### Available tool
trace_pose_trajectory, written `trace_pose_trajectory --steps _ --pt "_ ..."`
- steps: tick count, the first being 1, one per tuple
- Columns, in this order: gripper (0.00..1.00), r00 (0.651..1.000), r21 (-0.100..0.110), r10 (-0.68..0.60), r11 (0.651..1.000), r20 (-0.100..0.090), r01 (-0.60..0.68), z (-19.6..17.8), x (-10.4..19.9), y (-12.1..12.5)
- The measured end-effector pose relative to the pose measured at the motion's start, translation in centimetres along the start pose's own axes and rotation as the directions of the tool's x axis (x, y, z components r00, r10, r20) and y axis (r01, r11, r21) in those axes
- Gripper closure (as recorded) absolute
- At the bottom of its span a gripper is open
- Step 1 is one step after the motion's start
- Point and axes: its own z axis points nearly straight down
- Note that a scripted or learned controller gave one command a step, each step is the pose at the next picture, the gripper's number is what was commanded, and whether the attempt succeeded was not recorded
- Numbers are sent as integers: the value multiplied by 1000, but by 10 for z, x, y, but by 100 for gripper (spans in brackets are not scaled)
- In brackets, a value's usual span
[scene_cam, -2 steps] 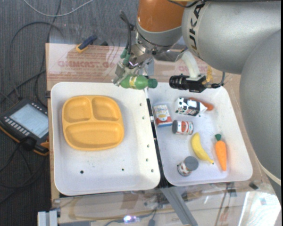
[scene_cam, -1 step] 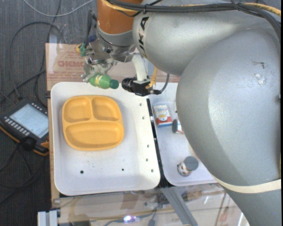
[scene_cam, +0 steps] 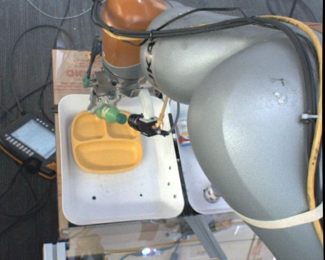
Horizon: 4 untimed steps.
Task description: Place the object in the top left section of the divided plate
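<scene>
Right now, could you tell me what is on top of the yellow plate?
A green toy lies at the plate's far rim, right by the gripper. The gripper covers the part of the rim behind it.

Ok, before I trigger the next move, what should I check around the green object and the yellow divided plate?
1. Yellow divided plastic plate lies flat in the left white bin: ok.
2. Top left section free to receive something: ok.
3. Small green bottle-shaped object inside that section: not ok; it sits at the plate's far rim, near the middle.
4. Gripper right above the object: ok.
5. Grip on the object: cannot tell.
</scene>
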Motion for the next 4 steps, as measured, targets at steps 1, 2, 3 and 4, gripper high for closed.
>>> trace_pose_trajectory --steps 1,2,3,4 --pt "0 1000 -1 0 1000 0 0 -1 0 0" --pt "100 1000 2 -1 1000 2 1 -8 0 0" --pt "100 994 -1 -106 994 -2 106 84 -21 -64" --pt "100 990 -2 -141 990 -2 141 19 -99 -103"
